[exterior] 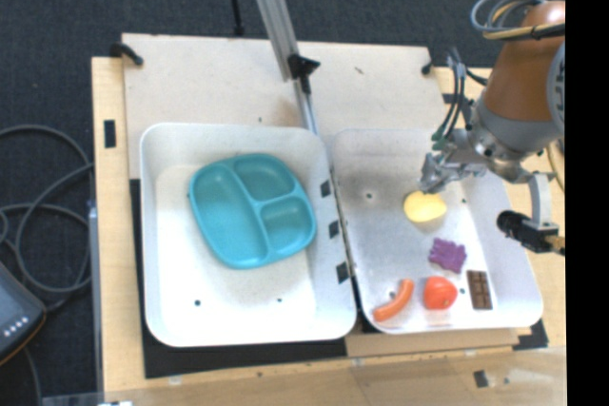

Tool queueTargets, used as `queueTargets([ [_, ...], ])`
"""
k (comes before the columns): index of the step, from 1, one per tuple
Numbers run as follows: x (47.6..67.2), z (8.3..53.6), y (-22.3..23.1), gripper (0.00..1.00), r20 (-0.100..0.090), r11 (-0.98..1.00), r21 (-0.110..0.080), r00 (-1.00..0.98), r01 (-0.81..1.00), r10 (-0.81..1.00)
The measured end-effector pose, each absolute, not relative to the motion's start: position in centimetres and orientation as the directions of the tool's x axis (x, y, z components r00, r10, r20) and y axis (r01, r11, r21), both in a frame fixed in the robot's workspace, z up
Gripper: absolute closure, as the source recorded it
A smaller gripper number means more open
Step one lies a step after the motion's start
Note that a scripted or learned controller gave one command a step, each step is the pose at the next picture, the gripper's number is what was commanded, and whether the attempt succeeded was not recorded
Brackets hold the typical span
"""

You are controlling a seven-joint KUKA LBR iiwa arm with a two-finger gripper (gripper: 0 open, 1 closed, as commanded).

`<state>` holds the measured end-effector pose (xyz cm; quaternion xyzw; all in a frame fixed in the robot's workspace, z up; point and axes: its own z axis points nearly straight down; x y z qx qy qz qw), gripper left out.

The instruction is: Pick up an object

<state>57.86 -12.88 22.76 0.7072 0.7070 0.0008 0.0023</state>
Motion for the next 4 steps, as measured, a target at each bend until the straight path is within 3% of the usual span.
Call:
queueTargets([
  [1,58.0,28.2,-13.0,1.00,-0.002,0.003,0.007,-0.003,1.000,1.000],
  [2,59.3,27.5,-8.2,1.00,0.000,0.006,0.002,-0.006,1.000,1.000],
  [4,59.5,24.0,2.4,1.00,0.001,0.006,-0.002,-0.006,1.000,1.000],
])
